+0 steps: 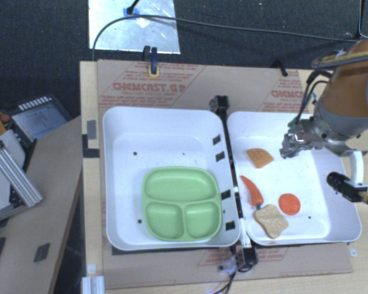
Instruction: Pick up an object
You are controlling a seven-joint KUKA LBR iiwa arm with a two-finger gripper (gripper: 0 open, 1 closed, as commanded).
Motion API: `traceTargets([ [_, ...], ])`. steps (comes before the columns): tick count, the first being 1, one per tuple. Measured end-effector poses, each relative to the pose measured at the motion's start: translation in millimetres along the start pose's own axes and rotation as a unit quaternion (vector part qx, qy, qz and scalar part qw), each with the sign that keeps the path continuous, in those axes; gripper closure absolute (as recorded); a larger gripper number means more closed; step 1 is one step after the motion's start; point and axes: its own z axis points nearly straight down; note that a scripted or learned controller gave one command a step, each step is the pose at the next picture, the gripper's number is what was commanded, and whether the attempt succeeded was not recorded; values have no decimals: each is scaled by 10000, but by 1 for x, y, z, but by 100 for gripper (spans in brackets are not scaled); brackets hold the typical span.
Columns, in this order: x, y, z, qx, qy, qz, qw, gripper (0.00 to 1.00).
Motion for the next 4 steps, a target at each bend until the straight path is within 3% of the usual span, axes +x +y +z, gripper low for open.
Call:
traceTargets([
  [1,0,2,-26,15,3,0,10000,100],
  [4,156,0,-27,31,18,-28,10000,100],
])
